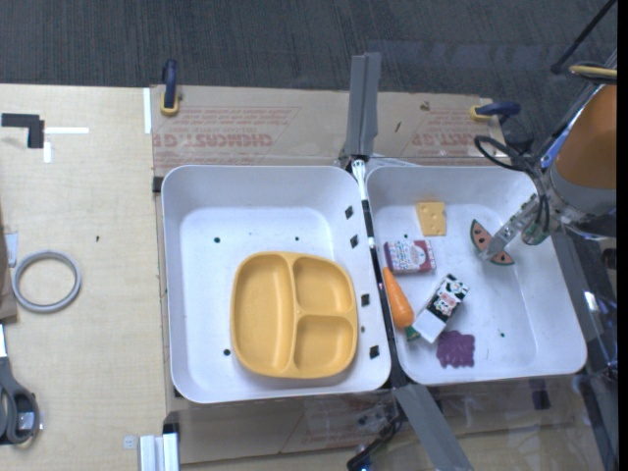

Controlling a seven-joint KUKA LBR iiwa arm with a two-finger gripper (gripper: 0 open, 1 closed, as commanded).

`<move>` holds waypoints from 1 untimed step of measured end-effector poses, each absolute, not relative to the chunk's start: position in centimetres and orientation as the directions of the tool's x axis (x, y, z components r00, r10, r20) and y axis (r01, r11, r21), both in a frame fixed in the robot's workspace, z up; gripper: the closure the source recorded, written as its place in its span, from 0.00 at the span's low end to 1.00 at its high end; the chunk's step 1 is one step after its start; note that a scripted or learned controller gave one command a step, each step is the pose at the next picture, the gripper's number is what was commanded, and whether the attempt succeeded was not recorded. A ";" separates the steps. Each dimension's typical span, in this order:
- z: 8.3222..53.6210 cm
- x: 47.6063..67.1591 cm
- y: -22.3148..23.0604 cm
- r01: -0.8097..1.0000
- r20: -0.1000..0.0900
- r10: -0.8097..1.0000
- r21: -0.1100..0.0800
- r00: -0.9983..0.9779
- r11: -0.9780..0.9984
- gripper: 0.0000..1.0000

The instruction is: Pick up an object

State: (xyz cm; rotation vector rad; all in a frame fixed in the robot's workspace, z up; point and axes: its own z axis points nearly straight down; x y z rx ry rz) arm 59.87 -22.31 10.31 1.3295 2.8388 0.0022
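Watermelon slice toy [482, 240] lies in the right bin [549, 346], toward its far right part, red face with a dark rind edge. Jaws [502, 246] sit right at it, coming in from the right at a slant; the grey finger [512, 230] overlaps the slice's right side, touching or nearly so. Cannot tell whether the jaws are spread or pressed together, nor whether the slice is between them.

Same bin, left of the slice: yellow cheese wedge [431, 218] at the far middle; pink carton [409, 256] nearer; orange carrot [396, 297] along the left wall; small black-and-white milk carton [444, 302] tilted, just right of the carrot; purple grape bunch [455, 348] nearest.

Left bin [196, 292] holds a yellow divided plate [293, 314], three compartments.

On the table [88, 361], far left: grey tape roll [43, 281], scissors [16, 410] near the edge.
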 end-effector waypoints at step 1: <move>18.2 62.4 -15.1 0.834 -0.003 0.834 0.002 -0.552 0.552 1.00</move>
